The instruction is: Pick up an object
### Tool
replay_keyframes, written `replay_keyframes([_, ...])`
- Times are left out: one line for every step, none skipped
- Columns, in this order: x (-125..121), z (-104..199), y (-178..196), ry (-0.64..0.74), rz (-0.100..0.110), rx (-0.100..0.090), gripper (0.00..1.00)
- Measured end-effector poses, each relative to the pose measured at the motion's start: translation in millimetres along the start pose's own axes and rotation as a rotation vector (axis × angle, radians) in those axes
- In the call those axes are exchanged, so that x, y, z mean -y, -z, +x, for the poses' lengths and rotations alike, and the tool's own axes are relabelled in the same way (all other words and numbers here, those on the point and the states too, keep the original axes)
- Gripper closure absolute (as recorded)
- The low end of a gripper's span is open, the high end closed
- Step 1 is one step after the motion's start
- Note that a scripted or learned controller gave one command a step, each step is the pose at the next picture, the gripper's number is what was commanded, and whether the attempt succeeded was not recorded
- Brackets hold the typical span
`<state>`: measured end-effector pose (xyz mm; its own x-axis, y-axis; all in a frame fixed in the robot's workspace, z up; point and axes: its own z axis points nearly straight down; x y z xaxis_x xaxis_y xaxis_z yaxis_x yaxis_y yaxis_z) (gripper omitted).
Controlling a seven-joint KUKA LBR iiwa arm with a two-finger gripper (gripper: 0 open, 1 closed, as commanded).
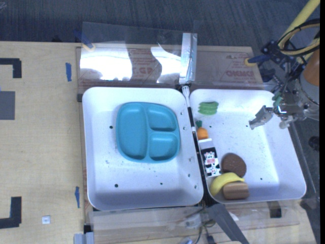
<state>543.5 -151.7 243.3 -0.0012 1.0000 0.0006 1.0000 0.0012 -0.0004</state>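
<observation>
Nearest me, a brown block (235, 190) touches a yellow banana (223, 181). Well beyond the banana, the gripper (261, 117) hangs parted, holding nothing.

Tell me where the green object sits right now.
The green object lies in the right bin, near its far left corner, just beyond the small orange object.

Toy foods crowd the right bin (284, 184): a flat green piece (208, 107) near the far left corner, a small orange carrot (202, 133) and a cow-print carton (210, 161) along the left wall, and a brown round cookie (233, 164), yellow banana (224, 181) and tan block (235, 190) clustered at the near edge.
</observation>
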Motion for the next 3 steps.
replay_keyframes([14,4,-58,0.210,0.002,-0.001,0.00])
replay_keyframes([46,22,-153,0.183,-0.012,0.003,0.00])
replay_keyframes([44,21,-142,0.179,-0.019,0.005,1.00])
